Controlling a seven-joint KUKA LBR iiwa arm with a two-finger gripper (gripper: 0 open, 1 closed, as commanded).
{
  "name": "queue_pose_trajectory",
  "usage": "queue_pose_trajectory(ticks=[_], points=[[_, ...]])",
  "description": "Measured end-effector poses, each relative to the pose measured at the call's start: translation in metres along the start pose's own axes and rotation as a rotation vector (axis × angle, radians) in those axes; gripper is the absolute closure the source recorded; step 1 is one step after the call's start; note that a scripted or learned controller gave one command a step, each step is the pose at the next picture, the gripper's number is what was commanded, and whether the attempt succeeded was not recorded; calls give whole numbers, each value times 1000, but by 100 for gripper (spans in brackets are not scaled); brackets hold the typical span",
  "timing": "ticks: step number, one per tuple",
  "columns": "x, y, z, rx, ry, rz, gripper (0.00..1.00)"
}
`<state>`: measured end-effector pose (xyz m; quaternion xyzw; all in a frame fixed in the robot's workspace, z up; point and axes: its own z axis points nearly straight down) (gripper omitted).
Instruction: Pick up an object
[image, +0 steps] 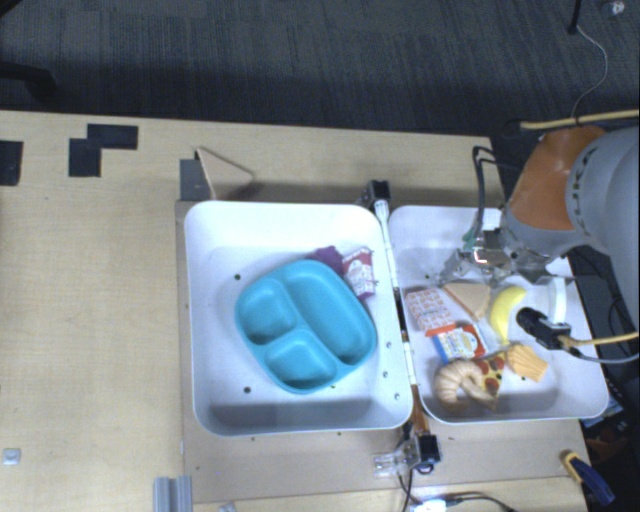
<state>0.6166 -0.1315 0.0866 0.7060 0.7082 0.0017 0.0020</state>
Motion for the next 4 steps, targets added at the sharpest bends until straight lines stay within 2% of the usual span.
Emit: queue_pose_trajectory(ticks=[1, 2, 3, 4], points=[[0, 3, -13, -7, -1, -2, 100], [0, 3, -13, -7, -1, -2, 0], [-3, -58, -1, -2, -1, 1, 0], [-3, -56, -13, -9, -2, 0, 100]])
